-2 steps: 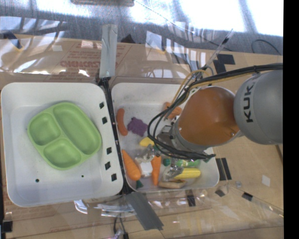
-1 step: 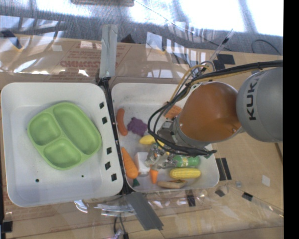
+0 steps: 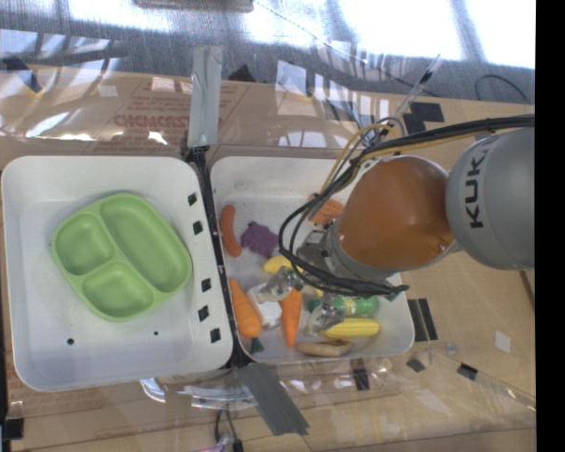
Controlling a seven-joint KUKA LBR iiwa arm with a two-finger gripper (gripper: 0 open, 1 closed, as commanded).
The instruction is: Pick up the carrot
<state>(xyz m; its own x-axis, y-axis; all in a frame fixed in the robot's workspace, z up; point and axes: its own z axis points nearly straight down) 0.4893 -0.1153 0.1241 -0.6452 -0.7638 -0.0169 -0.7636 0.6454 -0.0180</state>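
Note:
A tapered orange carrot (image 3: pixel 291 317) lies in the right bin (image 3: pixel 264 172), near its front wall, with the point facing the front. My gripper (image 3: pixel 315 285) hangs under the orange wrist band just right of the carrot's thick end, low over the pile of toy food. The wrist and cables hide most of it, and I cannot tell whether it touches the carrot.
A second orange piece (image 3: pixel 245 309) lies by the right bin's left wall, with a reddish sausage (image 3: pixel 229 231) and a purple toy (image 3: pixel 258 239) behind it. A corn cob (image 3: pixel 353 328) lies at the front right. The left bin (image 3: pixel 38 347) holds a green divided plate (image 3: pixel 122 255).

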